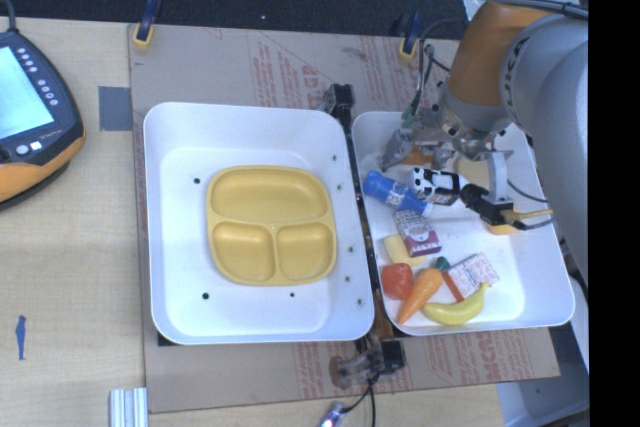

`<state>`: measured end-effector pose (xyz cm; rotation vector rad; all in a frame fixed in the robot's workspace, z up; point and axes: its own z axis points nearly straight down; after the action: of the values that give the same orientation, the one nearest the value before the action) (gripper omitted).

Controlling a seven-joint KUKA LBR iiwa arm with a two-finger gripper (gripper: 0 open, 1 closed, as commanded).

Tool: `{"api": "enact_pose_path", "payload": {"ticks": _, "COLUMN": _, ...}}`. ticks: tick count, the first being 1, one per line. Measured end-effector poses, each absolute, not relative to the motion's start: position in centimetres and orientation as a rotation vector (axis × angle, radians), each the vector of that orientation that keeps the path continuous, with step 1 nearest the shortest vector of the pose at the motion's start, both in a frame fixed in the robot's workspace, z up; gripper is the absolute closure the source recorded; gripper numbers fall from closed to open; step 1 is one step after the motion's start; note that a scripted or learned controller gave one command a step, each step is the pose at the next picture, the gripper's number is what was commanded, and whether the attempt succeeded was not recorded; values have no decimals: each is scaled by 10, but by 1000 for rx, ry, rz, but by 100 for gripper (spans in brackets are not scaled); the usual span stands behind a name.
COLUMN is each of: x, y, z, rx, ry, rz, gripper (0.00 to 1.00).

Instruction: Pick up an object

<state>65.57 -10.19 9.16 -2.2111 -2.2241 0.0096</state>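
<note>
My gripper (418,149) hangs low over the far end of the right bin (540,300), under the grey wrist with its orange band. Just in front of it lie a blue bottle (393,192) and a small black-and-white toy (436,182). Nearer the front of that bin are a pink packet (417,232), a pale yellow block (396,249), a red toy vegetable (396,281), an orange carrot (421,289), a yellow banana (456,310) and a small red-and-white carton (472,271). I see nothing between the fingers.
The left bin (170,215) holds a yellow divided plate (270,223). A teach pendant (28,115) lies on the bench at far left. Blue clamps (146,20) pin the cardboard sheet at the back.
</note>
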Motion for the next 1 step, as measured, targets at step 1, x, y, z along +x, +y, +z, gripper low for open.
{"api": "enact_pose_path", "payload": {"ticks": 1, "x": 656, "y": -135, "z": 98, "rx": -2218, "ry": -2224, "rz": 3, "gripper": 0}}
